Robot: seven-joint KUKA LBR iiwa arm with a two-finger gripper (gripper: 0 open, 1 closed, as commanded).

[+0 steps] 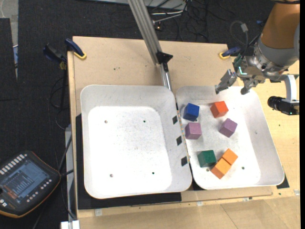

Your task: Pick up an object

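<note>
The right bin (267, 142) holds several small blocks: a blue cube (191, 111), a red-orange cube (219, 109), two purple cubes (193, 130) (228, 127), a green cube (207, 158) and two orange cubes (229, 156) (220, 168) touching each other. My gripper (235, 83) hangs above the bin's far edge, up and to the right of the red-orange cube. It is open, with its two fingers spread and nothing between them.
The left bin (95, 104) lies beside the right one. A slanted metal pole (147, 32) runs down to the gap between the bins. Clamps (76, 49) (228, 54) sit at the board's far corners. A teach pendant (21, 180) lies at lower left.
</note>
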